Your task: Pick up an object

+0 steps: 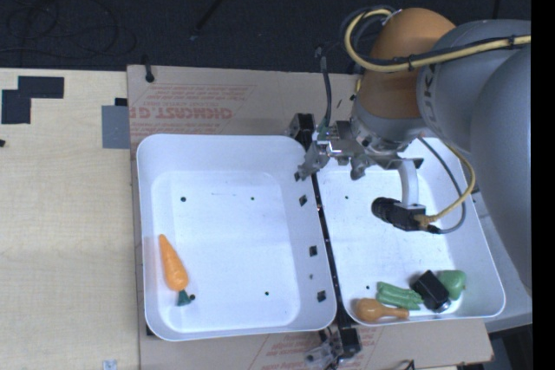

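An orange toy carrot (pixel 172 262) with a green top lies near the front left of the left bin (pixel 221 153). In the front right corner of the right bin (pixel 481 245) are a green pea pod (pixel 399 295), a black block (pixel 431 288), a green piece (pixel 452 280) and a tan-orange gourd-shaped toy (pixel 379 310). My gripper (pixel 381 173) hangs under the grey wrist over the back of the right bin, close to the divider. It is well apart from the toys, and I see nothing in it.
The two white bins share a middle wall with black clips (pixel 314 221). A yellow cable (pixel 451 204) loops from the wrist over the right bin. Cardboard (pixel 217 100) lies under the bins, with a wooden bench top (pixel 61 230) to the left.
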